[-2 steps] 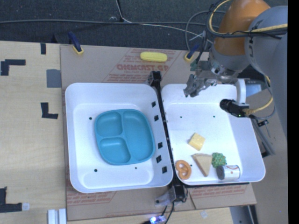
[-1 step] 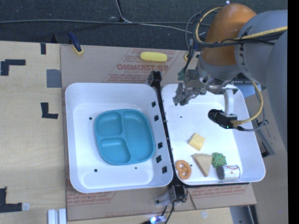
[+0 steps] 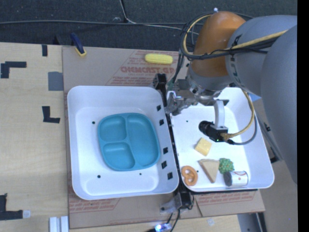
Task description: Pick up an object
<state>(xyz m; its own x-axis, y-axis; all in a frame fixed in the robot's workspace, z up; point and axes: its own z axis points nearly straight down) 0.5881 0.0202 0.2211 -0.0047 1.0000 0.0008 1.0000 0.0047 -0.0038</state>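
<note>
Smoothly moulded, a teal three-compartment plate lies in the left bin.

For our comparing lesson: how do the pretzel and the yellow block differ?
The pretzel is orange-brown and looped with holes; the yellow block is pale and solid. The pretzel lies by the near rim; the yellow block sits farther in. Both are small and lie in the right bin.

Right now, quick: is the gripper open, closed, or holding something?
gripper: cannot be told from this view, open or closed; it sits at the upper left wall of the right bin.
</note>
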